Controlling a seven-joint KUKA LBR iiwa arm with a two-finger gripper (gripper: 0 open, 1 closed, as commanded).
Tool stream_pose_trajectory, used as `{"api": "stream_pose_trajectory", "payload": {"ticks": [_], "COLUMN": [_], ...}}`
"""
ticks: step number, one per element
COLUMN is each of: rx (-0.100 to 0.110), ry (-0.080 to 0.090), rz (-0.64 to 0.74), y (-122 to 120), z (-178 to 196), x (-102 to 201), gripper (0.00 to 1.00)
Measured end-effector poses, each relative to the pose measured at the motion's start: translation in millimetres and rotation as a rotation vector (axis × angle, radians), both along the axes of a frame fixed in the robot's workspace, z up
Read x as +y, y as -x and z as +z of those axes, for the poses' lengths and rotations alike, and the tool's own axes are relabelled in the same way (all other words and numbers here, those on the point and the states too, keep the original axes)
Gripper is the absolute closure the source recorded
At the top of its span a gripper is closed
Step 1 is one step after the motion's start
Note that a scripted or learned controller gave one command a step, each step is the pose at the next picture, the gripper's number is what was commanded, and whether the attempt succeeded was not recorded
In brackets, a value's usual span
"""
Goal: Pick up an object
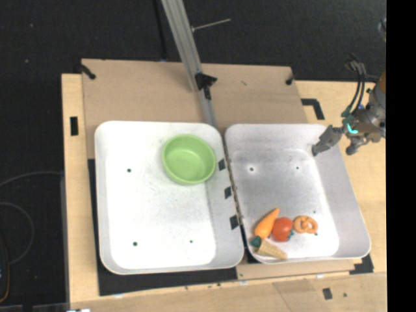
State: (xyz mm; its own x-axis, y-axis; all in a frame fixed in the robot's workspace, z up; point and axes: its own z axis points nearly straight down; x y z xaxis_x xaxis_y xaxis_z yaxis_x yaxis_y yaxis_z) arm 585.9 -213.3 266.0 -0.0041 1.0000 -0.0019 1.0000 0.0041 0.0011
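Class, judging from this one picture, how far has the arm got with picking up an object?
Nothing is picked up yet. The open two-finger gripper sits at the right bin's upper right edge, holding nothing. The orange toy carrot, red tomato, orange pretzel and tan cone lie clustered at that bin's near end; the green plastic bowl sits in the left bin. Reaching, gripping and lifting all remain.

Gripper [339, 143] sits at right edge, over upper right rim of right bin [286, 155], fingers spread apart w/ nothing between them. Right bin's near corner holds a carrot [266, 223], tomato [282, 229], pretzel [305, 225] and cone [270, 249], all close together, well apart from gripper. Left bin [143, 226] has a green bowl [189, 160] upright near its upper right.
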Motion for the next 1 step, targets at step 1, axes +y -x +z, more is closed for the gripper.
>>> {"api": "stream_pose_trajectory", "payload": {"ticks": [1], "rx": [0.001], "ry": [0.000], "rz": [-0.003], "y": [-9.1], "z": [-54.0], "x": [-1.9], "gripper": [0.00]}}
